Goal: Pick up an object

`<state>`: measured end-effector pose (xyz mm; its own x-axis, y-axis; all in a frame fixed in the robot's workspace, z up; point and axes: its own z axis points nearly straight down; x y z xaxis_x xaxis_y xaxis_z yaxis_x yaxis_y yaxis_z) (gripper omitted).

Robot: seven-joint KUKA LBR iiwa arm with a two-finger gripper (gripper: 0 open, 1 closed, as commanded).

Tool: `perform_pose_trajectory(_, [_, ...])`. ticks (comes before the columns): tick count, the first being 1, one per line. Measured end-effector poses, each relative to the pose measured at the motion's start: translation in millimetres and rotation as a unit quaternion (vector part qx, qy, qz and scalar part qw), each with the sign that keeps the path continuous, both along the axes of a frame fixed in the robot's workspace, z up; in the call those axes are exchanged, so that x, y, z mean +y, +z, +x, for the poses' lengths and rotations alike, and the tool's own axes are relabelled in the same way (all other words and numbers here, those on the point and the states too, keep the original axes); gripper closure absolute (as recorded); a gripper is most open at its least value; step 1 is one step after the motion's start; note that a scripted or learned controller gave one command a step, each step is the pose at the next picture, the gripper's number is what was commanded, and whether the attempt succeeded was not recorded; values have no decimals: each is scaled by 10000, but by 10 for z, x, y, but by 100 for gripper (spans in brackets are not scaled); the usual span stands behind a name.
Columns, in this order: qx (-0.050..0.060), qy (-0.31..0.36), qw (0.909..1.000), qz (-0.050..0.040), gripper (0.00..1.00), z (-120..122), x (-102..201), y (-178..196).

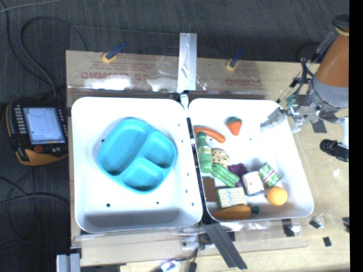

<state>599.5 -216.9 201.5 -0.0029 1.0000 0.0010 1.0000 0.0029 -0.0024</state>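
my arm (334, 67) comes in from the right, grey with its orange band, and my pincer (272, 119) hangs over the upper right rim of the right bin (303, 177), its tip pointing down and left toward the bin's inside. from this angle i cannot tell whether my pincer is apart or together, and nothing shows between its tips. the things i could pick lie in the right bin, mostly toward its left and near sides: a small strawberry (233, 124) sits alone near the far wall, closest to my pincer but apart from it; a sausage-like orange piece (209, 134) lies just left of it; a green bottle (203, 152) lies along the left wall, with a spotted cookie (219, 155) beside it and a green vegetable piece (226, 175) below that. a purple item (239, 169) sits near the middle, next to a white cube (252, 183) and a small green and white carton (270, 174). an orange ball (277, 196) rests near the right front corner, a patterned green box (231, 197) sits by the front, and a carrot-like piece (231, 212) lies against the near wall. the left bin (91, 208) holds a blue divided tray (137, 153). a handheld control pad (37, 130) lies on the floor to the left of the bench.
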Motion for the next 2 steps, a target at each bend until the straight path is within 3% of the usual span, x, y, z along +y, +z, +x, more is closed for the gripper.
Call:
perform_pose_trajectory(1, [0,759,9971,-6,0,298,563,-697])
perform_pose_trajectory(2, [-46,1010,9949,-36,0,533,693,-1124])
